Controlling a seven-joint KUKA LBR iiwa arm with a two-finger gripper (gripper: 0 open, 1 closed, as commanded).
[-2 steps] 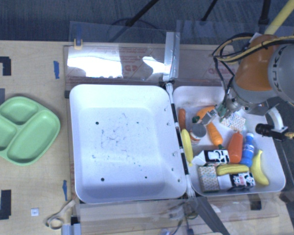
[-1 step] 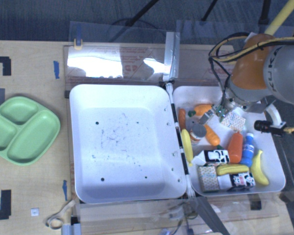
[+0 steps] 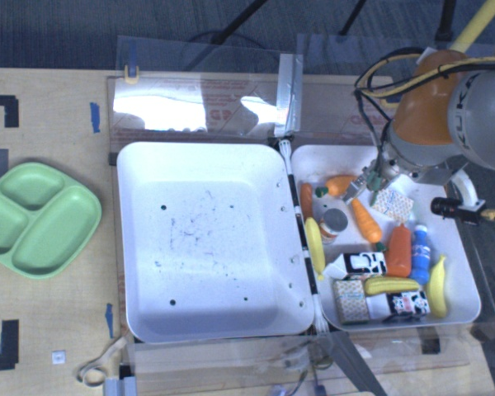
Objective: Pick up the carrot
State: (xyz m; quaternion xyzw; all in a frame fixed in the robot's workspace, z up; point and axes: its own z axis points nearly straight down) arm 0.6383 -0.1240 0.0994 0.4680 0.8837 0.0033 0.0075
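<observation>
The carrot (image 3: 365,221) is a slim orange cone lying at a slant in the upper middle of the right bin (image 3: 462,246). My gripper (image 3: 370,181) hangs just above and beyond the carrot's upper end, under the grey arm with its orange band (image 3: 425,114). A second rounded orange piece (image 3: 340,186) lies immediately left of the gripper. Nothing is visibly lifted off the bin floor.
Crowded around the carrot are a grey round can (image 3: 336,219), a red-orange bottle (image 3: 398,250), a blue bottle (image 3: 421,252), yellow bananas (image 3: 314,244), black-and-white cartons (image 3: 364,262) and a checked packet (image 3: 393,205). The left bin (image 3: 148,172) adjoins it. A green divided plate (image 3: 38,219) sits far left.
</observation>
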